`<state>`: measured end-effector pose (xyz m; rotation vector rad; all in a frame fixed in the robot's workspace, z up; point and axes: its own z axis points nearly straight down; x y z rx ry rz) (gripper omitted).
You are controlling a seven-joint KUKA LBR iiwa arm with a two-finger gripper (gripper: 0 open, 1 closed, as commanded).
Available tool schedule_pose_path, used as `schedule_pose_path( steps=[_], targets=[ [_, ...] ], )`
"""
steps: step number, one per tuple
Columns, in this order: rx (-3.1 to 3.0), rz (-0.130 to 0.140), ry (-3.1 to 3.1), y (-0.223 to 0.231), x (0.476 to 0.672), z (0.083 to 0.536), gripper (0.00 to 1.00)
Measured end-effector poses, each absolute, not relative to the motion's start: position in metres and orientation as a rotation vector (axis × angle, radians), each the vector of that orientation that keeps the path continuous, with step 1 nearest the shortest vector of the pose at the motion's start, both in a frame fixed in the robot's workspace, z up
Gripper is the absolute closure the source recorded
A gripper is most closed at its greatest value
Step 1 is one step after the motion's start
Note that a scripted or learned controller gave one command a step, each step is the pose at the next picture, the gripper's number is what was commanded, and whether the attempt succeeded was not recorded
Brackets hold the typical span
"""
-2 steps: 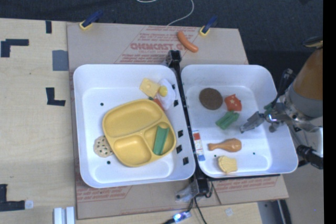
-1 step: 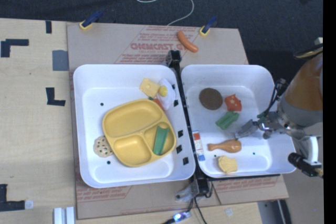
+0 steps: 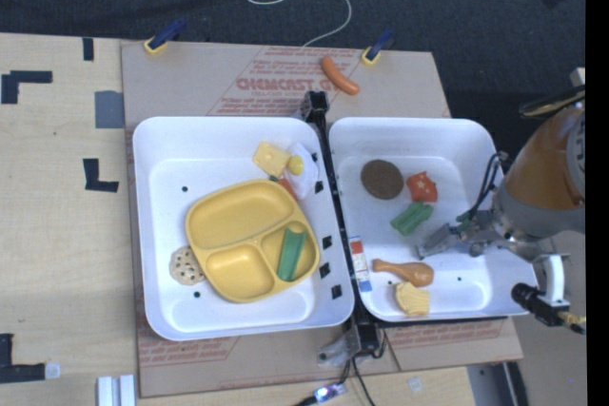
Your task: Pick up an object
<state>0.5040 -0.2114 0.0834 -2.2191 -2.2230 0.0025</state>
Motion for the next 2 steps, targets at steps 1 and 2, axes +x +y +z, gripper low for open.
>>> schedule_pose_path(
  steps=[1,2],
  targets=[
    [-2.222,0.002,-2.225,-0.212,0.505,0.095,1.0],
    [-2.222,-0.002,-2.226,-0.211,0.515,0.153,1.0]
  ],
)
